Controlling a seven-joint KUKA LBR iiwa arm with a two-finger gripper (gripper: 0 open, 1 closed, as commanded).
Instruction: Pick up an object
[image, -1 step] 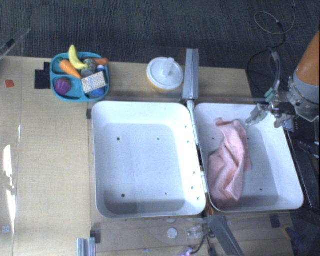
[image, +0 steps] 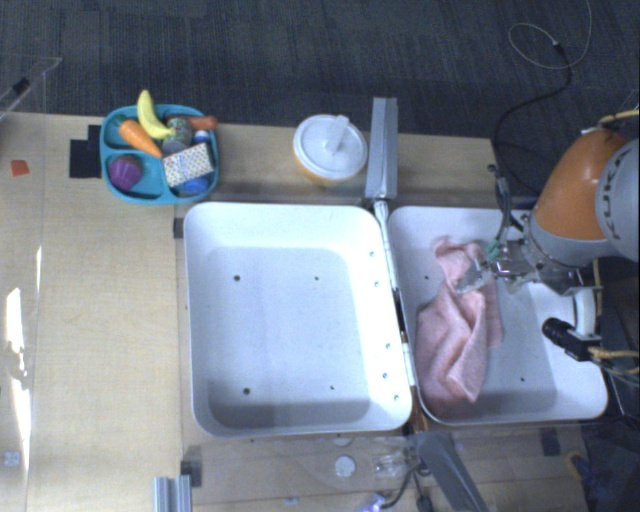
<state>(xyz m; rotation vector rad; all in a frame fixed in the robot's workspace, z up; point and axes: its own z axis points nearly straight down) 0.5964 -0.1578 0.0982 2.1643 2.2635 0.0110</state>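
Pink cloth (image: 455, 330) hugs the right bin's (image: 560, 400) left wall under the end effector (image: 487, 268), whose state I cannot tell.

A single fixed camera looks down at a slant from above the bench (image: 110, 330), far enough off to take in both bins. The left bin (image: 290, 320) sits mid-frame; the right bin (image: 540, 385) lies beside it, and the arm (image: 590, 190) enters beyond that.

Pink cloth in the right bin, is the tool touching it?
Cannot tell. In the camera view the tool overlaps the pink cloth, but contact isn't plain.
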